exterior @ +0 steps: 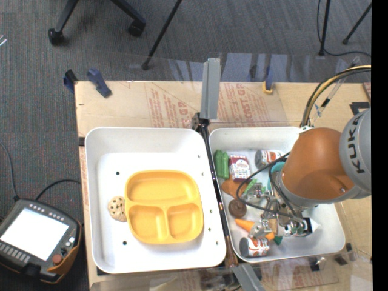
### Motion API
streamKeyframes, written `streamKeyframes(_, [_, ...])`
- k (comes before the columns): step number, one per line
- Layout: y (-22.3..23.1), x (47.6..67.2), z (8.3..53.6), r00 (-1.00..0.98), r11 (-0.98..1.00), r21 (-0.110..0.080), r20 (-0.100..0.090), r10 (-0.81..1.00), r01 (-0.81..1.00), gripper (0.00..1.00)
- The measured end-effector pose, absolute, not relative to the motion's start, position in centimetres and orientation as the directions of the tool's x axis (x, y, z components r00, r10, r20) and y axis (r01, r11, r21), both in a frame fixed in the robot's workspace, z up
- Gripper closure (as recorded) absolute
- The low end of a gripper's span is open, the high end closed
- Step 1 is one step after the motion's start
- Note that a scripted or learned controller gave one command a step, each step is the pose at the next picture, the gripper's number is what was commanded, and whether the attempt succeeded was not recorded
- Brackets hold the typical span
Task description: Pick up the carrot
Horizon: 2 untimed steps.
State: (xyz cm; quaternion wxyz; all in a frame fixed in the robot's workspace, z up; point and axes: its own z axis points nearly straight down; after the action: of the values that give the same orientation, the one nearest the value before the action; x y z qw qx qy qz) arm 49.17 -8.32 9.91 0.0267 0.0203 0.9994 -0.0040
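The right bin (330,238) holds the carrot (245,225) among crowded clutter, lower right of the frame. The left bin (103,162) holds a yellow tray (163,206) and a cookie (117,208). The hand (267,226) seems just beside the carrot; I cannot tell its grip.

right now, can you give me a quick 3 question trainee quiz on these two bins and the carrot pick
1. True or false: the small orange carrot lies in the same shallow white bin that the grey arm's two-finger gripper is reaching into.
2. Multiple choice: what touches the left side of the yellow three-compartment plastic tray? A) a red-labelled can B) a round chocolate-chip cookie C) a green block
3. Fill in: the tray sits in the ______ white bin as the camera sees it.

Key
1. True; the carrot lies on the right bin's floor just left of the gripper.
2. B
3. left
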Motion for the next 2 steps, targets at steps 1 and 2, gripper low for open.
streamKeyframes(1, [-7.63, 49.38, 10.03, -0.944, 0.945, -0.021, -0.057, -0.326, -0.325, 0.00])
streamKeyframes(2, [-8.16, 50.32, 9.71, -0.969, 0.970, -0.008, -0.035, -0.245, -0.245, 0.00])
